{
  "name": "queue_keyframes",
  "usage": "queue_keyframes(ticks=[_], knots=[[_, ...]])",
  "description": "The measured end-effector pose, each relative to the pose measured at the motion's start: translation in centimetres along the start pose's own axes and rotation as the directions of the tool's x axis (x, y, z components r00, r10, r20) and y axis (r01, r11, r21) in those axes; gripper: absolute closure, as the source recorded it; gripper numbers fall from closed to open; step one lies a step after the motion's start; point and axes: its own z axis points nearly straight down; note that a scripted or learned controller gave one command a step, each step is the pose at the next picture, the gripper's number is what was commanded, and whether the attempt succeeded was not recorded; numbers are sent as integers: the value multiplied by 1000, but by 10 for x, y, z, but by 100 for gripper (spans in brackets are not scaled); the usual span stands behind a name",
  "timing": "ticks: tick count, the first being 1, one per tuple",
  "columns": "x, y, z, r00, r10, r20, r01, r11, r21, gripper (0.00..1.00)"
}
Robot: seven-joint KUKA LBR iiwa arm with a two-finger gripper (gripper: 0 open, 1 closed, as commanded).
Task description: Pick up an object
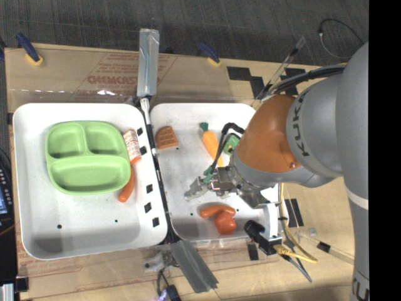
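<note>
The gripper point(199, 189) is hanging low over the right bin point(188, 115) — just above a red-orange piece point(218, 217) — whether it is gripping, I cannot tell.

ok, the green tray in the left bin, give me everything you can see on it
The green tray is a light-green divided plate, plastic by the look, with rounded corners and three compartments: two small ones at the far side, one long one nearer the camera. It lies flat, right way up, in the far half of the left bin. Nothing sits in its compartments. A small labelled tube and an orange sausage-shaped toy lie against its right edge.
</note>
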Motion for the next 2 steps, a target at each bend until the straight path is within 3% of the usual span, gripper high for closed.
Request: queue_keyframes(ticks=[1, 2], knots=[[-69, 59, -6, 1000, 3, 1, -3, 1000, -4, 0], [-67, 126, 5, 1000, 17, 0, -17, 1000, -3, 0]])
